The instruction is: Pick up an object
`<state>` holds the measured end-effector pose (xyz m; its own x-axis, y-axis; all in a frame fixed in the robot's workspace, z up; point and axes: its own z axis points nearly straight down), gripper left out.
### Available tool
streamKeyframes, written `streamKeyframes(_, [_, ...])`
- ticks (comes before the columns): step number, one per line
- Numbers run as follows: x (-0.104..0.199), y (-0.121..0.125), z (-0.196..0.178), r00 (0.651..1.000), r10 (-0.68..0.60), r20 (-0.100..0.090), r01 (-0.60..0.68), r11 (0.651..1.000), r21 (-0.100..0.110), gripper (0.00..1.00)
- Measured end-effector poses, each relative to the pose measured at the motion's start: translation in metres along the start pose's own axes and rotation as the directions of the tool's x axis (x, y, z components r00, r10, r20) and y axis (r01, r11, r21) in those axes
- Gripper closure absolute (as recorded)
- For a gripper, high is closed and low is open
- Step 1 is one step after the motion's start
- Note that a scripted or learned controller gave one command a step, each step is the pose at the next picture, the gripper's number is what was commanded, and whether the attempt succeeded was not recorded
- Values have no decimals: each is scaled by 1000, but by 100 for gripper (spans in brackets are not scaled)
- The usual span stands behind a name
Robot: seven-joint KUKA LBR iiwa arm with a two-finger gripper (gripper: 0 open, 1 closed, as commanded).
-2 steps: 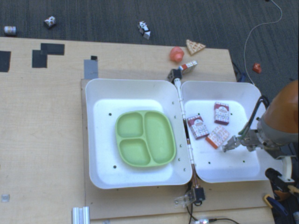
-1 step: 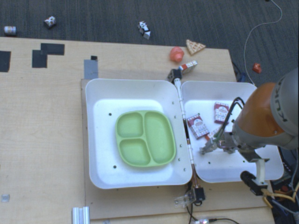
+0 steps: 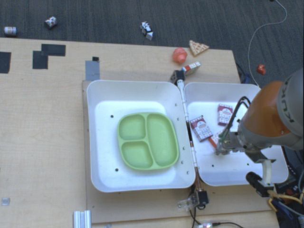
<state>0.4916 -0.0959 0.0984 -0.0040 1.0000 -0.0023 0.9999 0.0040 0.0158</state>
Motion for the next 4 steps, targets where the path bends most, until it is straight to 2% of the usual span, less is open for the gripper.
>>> streamKeyframes(1, [0,0,0,1000,0,0,0,1000,0,0])
streamKeyframes(2, [1,2,-10,1000,-3,0,3,1000,-4,100])
streamKeyframes(3, [1,2,-10,1000,-3,0,3,1000,-3,0])
streamKeyframes(4, [-3,-3,12,1000,3,-2,-3,1000,9,0])
